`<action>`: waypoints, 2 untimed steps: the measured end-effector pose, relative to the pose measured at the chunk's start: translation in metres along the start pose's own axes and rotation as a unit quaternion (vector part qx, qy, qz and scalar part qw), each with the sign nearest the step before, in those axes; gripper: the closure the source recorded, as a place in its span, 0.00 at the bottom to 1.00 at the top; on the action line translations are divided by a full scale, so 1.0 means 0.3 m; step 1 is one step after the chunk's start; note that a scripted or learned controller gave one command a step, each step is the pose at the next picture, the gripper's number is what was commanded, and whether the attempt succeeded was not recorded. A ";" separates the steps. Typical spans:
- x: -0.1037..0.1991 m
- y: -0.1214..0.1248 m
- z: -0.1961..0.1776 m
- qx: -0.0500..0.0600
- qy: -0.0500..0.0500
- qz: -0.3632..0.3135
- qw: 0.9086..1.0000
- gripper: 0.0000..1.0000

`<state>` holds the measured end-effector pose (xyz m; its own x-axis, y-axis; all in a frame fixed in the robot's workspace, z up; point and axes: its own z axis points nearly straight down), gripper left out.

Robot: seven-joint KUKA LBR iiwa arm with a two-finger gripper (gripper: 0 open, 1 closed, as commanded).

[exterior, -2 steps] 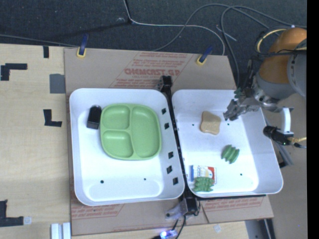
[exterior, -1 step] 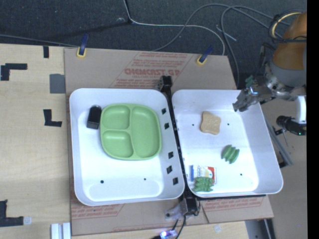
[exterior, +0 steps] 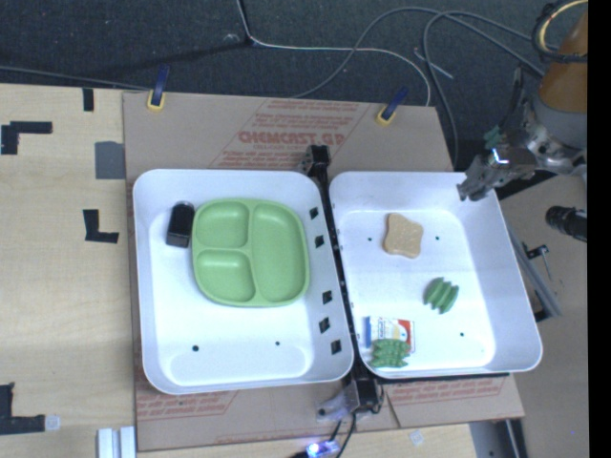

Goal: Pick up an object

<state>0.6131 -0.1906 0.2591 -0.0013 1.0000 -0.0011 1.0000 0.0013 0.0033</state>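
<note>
Three small things lie in the right bin (exterior: 496,256), all down-left of the gripper (exterior: 474,187), which hangs over that bin's upper right rim. Nearest is the bread (exterior: 403,236), with no marked long axis. Its grip state I cannot tell.

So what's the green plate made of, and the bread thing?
The plate looks like matte plastic: one even pale green, with smooth moulded dividers. The bread is probably a foam or plastic toy, flat tan with a darker crust edge; the picture is too small to be sure.
</note>
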 end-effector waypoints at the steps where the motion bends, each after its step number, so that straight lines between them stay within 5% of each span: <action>1: 0.208 -0.003 -0.001 0.002 0.001 -0.002 1.000 1.00; 2: 0.367 -0.039 -0.004 0.003 0.001 -0.001 1.000 1.00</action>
<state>0.6013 -0.0805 0.2601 -0.0040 1.0000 0.0005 1.0000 0.0040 -0.0023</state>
